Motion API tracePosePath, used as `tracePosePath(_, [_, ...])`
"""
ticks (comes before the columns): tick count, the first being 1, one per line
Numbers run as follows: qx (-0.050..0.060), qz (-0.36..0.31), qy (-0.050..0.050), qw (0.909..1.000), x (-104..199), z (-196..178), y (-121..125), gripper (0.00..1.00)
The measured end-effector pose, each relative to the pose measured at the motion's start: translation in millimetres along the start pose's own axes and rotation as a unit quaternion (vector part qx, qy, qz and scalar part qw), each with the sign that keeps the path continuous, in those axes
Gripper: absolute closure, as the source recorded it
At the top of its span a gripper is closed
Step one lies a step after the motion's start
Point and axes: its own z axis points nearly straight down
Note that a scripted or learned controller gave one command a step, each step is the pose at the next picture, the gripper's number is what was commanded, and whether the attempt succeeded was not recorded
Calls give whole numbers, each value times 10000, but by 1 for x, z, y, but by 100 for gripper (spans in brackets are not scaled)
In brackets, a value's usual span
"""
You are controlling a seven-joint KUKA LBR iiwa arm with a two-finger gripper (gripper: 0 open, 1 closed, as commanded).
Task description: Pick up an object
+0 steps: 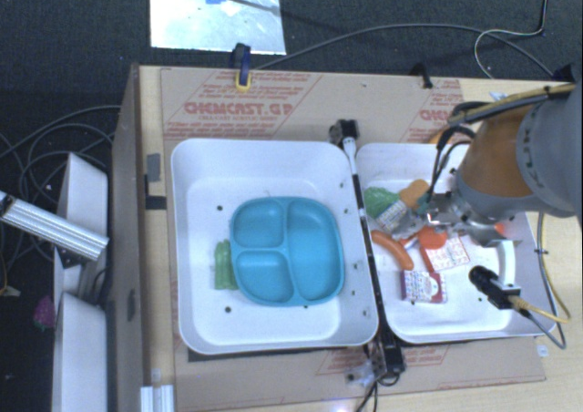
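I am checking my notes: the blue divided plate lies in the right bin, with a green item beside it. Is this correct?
Not quite. In the camera view the blue divided plate lies in the left bin, not the right one. The green item does lie beside it, at its left edge.

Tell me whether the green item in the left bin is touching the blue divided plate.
Touching. The camera view shows the green item lying right against the left edge of the blue divided plate, with no white bin floor between them.
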Motion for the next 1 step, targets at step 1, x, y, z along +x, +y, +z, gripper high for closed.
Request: tracePosePath(1, [-15,-10,3,10000,0,-11,2,100])
